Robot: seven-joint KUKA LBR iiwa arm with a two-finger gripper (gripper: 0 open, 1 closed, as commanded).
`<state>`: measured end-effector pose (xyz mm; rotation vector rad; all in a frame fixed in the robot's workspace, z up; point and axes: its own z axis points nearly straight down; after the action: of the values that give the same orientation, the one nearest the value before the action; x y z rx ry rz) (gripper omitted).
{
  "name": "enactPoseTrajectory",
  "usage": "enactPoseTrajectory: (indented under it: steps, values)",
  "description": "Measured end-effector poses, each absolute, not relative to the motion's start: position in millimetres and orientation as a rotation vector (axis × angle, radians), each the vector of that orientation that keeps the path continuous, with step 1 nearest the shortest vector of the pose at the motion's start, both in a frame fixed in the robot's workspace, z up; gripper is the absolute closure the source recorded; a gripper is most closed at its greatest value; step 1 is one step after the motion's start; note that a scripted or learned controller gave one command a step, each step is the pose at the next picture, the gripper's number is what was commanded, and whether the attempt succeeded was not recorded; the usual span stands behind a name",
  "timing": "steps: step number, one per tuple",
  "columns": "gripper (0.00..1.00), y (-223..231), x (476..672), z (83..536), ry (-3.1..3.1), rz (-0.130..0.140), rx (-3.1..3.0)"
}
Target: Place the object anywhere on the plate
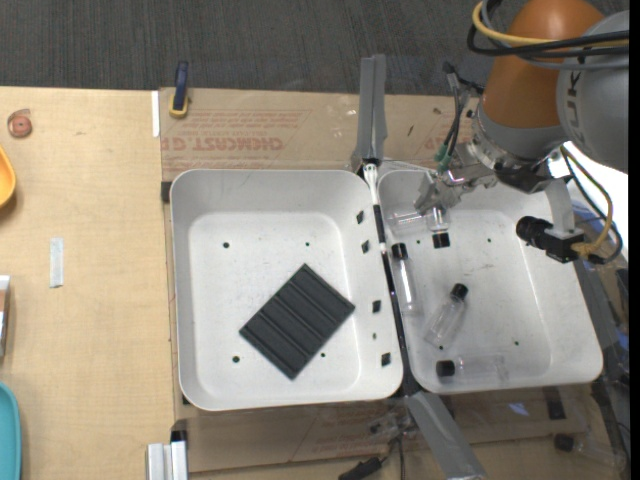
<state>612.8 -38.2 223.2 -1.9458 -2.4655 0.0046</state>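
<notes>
Two shallow white bins sit side by side on the wooden bench (90,368), and I reach in from the right over them. The left white plastic bin (200,193) is the larger one in view; the right white plastic bin (560,368) touches it along the middle edge. My grey arm with its orange band (545,43) hangs above the far corner of the right bin. In the left bin lies the dark grey ribbed rectangular plate (298,321), flat and turned at a diagonal, a little below the middle of the bin floor. My gripper (440,208) is over the far left part of the right bin, near the middle edge; I cannot tell how it stands. The small clear plastic tube with a black cap (447,316) lies tilted on the floor of the right bin, apart from my gripper and well apart from the plate.
</notes>
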Motion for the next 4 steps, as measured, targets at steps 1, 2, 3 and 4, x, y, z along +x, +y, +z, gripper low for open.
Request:
enactPoseTrajectory:
  steps: [1, 2, 3, 4]
  values:
    - [1.00, 19.5, 568.9, 190.5, -2.837, 0.003, -1.346]
    - [1.00, 35.0, 570.7, 190.7, -3.012, 0.002, -0.890]
    - [1.00, 9.6, 603.0, 191.5, -3.130, -0.001, -0.293]
    - [1.00, 39.0, 604.2, 204.8, -3.091, -0.003, 0.579]
